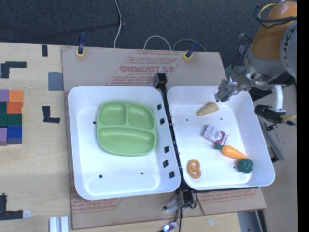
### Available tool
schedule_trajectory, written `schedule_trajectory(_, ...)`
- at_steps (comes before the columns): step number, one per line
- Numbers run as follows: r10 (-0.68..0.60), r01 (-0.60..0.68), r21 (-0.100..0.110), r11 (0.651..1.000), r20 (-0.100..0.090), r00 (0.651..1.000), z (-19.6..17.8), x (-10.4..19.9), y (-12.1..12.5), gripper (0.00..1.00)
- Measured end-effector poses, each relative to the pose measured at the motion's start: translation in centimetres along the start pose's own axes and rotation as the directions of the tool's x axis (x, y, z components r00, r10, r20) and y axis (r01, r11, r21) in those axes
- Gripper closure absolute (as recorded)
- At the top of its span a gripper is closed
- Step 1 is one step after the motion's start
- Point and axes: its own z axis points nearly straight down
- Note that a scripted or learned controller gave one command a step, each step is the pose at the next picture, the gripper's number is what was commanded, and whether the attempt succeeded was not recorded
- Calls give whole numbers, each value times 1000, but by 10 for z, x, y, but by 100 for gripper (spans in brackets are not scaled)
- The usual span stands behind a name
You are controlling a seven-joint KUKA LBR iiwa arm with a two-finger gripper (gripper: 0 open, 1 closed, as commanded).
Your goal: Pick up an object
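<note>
In the right bin [256,129] lie a tan wedge-shaped piece [207,109], a small pink and white carton [214,135], an orange carrot with a green top [236,156] and a pretzel [194,168]. My gripper [225,93] hangs over the bin's far right corner, just right of and above the tan wedge, and I see nothing between its fingers. The arm comes in from the upper right.
The left bin [82,168] holds a green divided plate [127,128]. Both bins rest on a cardboard sheet [145,66] held by clamps. Coloured blocks [11,117] sit at the bench's left edge. A cable runs behind the bins.
</note>
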Motion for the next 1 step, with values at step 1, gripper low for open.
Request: schedule_trajectory(1,0,0,0,1000,0,1000,-64,4,2,100)
